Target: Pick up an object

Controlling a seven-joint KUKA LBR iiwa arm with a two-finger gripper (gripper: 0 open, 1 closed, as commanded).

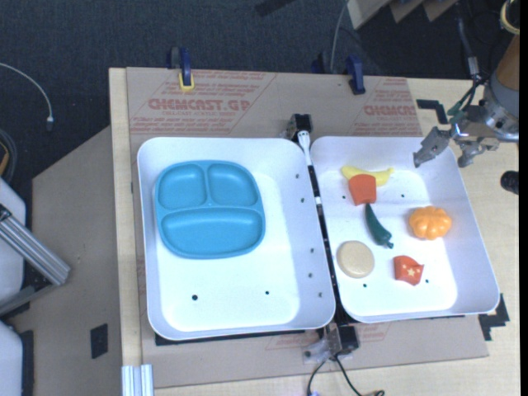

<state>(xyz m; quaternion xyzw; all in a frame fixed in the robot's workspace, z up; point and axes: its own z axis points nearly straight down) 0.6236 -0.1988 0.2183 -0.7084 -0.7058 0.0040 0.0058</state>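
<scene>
My gripper [448,152] hangs over the far right corner of the right bin [470,291], open, with nothing between its fingers. In that bin lie a yellow banana piece [367,172], an orange-red block [362,189], a dark green pepper-like piece [378,226], an orange pumpkin [430,222], a beige round cookie [356,258] and a small red piece [407,269]. The pumpkin is the nearest to the gripper, below it and slightly left.
The left bin [239,304] holds a blue three-compartment plate [210,209]. Blue clamps [183,64] hold the cardboard sheet at the bench's far edge. A black divider runs between the two bins.
</scene>
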